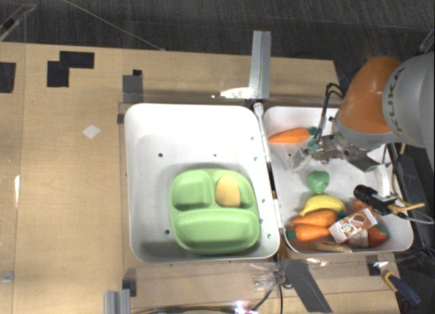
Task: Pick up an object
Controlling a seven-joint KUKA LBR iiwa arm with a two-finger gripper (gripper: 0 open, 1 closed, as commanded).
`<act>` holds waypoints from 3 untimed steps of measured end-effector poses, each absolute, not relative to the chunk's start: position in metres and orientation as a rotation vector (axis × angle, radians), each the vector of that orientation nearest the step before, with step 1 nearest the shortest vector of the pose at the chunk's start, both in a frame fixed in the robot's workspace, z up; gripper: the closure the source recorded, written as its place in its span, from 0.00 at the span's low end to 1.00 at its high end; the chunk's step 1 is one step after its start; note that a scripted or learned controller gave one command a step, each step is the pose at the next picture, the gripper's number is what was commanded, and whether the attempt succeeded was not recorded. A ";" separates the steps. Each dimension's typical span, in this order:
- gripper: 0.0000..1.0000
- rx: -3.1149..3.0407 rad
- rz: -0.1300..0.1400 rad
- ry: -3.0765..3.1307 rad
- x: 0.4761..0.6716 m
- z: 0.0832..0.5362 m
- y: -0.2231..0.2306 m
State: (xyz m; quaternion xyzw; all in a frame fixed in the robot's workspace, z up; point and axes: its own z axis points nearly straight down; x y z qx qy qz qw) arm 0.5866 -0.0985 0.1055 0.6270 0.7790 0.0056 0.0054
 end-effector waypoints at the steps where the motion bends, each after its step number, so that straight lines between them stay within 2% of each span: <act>1: 0.00 2.089 0.022 2.329 0.560 0.092 -0.111; 2: 1.00 2.083 0.031 2.328 0.563 0.105 -0.110; 3: 1.00 2.194 0.006 2.243 0.590 0.241 -0.065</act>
